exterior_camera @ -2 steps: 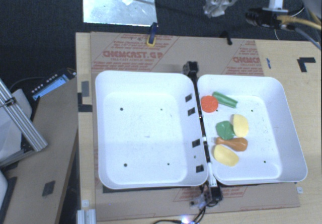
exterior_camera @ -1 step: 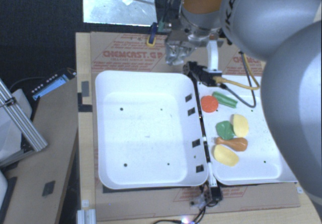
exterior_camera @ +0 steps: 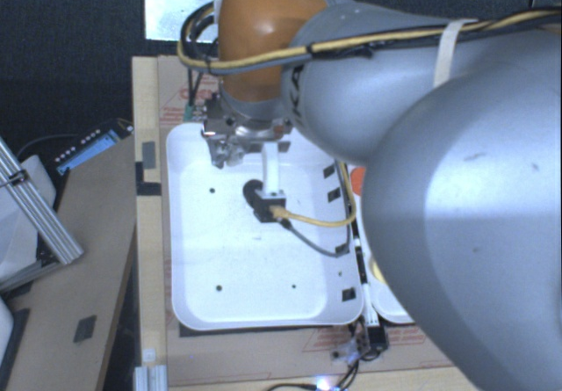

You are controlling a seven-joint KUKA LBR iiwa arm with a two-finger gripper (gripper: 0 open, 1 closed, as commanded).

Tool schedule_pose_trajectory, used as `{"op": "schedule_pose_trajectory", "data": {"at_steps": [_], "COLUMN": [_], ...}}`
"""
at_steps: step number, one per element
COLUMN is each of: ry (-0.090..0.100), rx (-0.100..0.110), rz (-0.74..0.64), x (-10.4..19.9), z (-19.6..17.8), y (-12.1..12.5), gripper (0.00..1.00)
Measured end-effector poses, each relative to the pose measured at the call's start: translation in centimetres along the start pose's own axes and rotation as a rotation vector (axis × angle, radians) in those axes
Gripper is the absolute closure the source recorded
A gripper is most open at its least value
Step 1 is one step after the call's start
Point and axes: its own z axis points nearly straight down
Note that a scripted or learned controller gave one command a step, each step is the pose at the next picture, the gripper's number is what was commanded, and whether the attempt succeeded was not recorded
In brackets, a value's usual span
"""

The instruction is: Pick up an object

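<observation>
Since the left bin (exterior_camera: 211,249) offers you little but small dark specks on its white floor, do not let the gripper (exterior_camera: 226,150), which hangs low over that bin's far end, close on nothing; you cannot tell from here whether it is released or clenched, and no object shows in its grasp. Your likeliest object is the orange thing (exterior_camera: 356,178), a sliver of it peeking out in the right bin (exterior_camera: 391,312) near the divide. Lift clear of the rims, cross over, then descend straight and slowly, since the arm (exterior_camera: 457,205) hides most of that bin
</observation>
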Motion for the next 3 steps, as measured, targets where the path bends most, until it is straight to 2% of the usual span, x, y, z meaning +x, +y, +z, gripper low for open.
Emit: {"op": "schedule_pose_trajectory", "data": {"at_steps": [1, 2, 3], "ry": [0.000, 0.001, 0.004], "rx": [-0.022, -0.022, -0.027], "rz": [0.011, 0.009, 0.008], "x": [-0.9, -0.9, -1.4], "z": [-8.5, -19.2, -32.8], "y": [5.8, 5.5, 0.7], "gripper": [1.00, 1.00, 1.00]}}
